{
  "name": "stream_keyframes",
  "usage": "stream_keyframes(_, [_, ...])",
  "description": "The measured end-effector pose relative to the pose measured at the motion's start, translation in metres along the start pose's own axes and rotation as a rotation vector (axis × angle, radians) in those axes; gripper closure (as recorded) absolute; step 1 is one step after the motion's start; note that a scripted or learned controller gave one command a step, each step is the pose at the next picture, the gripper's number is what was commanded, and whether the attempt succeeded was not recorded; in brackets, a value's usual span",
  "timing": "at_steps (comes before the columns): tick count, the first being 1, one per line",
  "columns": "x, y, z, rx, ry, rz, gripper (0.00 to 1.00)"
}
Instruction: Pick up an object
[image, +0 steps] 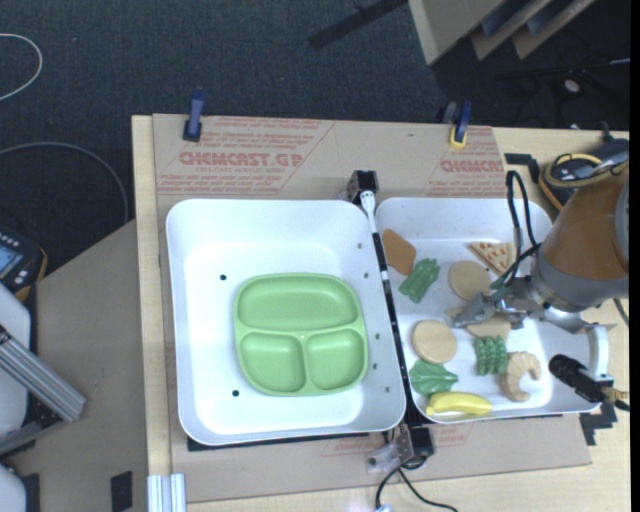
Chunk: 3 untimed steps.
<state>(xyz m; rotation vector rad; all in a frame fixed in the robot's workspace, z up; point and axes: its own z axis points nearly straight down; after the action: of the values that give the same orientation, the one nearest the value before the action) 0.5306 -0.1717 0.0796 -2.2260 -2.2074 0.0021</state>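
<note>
Yellow banana toy (459, 404) sits nearest, at the front edge of the right bin (440, 215), w/ a green leafy piece (432, 377), tan round disc (435, 342), a beige curled piece (520, 374) and a dark green piece (489, 354) crowded just behind. Gripper (478, 316) is low over that cluster, near the disc; can't tell if it's spread or closed, metal parts blur together, and nothing visibly held. Risk: items are packed so tight it may land between two and nudge them aside, or pinch an edge that slips. Farther back, the orange slice (399, 251) and cracker (491, 254) have more room. Left bin (190, 300) has the green tray (299, 333).
</note>
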Motion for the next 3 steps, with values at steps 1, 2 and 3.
stream_keyframes(1, [0.052,-0.037,-0.004,0.0,0.0,-0.01,0.0])
stream_keyframes(2, [0.078,-0.013,-0.004,-0.008,-0.005,-0.011,0.0])
stream_keyframes(3, [0.076,-0.014,-0.005,-0.007,-0.004,-0.008,0.0])
